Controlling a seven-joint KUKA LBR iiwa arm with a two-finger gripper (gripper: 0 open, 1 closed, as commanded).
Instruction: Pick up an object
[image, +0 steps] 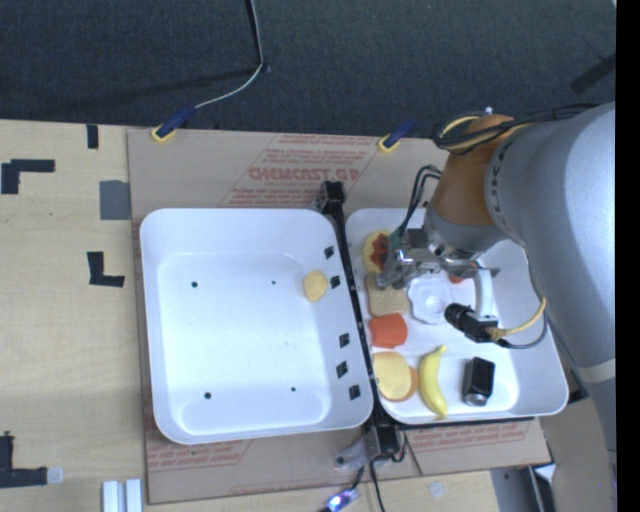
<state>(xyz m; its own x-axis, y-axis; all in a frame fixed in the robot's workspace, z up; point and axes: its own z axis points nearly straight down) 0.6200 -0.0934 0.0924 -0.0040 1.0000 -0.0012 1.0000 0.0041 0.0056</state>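
Arm is down in the right bin (535, 400), gripper (405, 262) low at that bin's far-left corner over a red-and-yellow item (376, 248) and a tan piece (387, 297); cannot tell whether anything is grasped or how the gripper is set. Nearer along the bin's left side lie an orange block (389, 330), round yellow piece (393, 376), banana (433, 380) and black object (478, 380). Likely step: reaching for a grasp. Next move calls for closing on one item, then lifting straight up.

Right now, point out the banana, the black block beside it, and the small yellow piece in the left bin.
banana (433, 381): camera view, middle of its curved body.
black block (479, 380): camera view, centre of its top face.
small yellow piece (315, 286): camera view, centre of the lump.
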